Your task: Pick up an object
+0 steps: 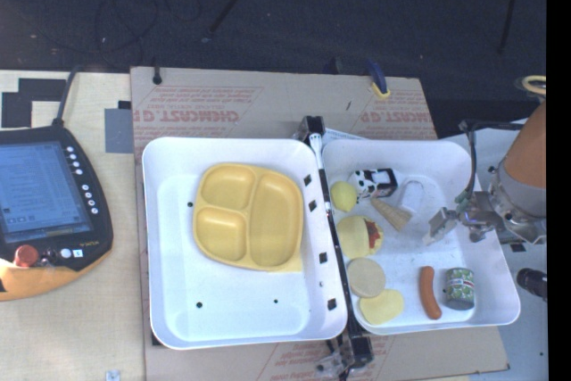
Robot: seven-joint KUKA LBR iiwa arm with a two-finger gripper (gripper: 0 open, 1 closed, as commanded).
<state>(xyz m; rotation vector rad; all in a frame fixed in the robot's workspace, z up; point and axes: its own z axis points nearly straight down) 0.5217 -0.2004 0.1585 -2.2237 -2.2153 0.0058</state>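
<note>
My gripper [459, 225] hangs over the right side of the right bin [446, 154], reaching in from the right. Its fingers [438, 224] are spread, and I see nothing between them. Just below it lie an orange sausage [430, 292] and a small green can [459, 288]. To its left are a tan cone [391, 213], a black and white toy cow [373, 182], a yellow lemon [343, 194], a yellow and red burger [359, 236], a beige disc [366, 277] and a yellow chip [382, 308].
The left bin [169, 281] holds a yellow divided plate [250, 215]. A raised divider [323, 219] separates the two bins. A control tablet [45, 201] lies on the bench to the far left.
</note>
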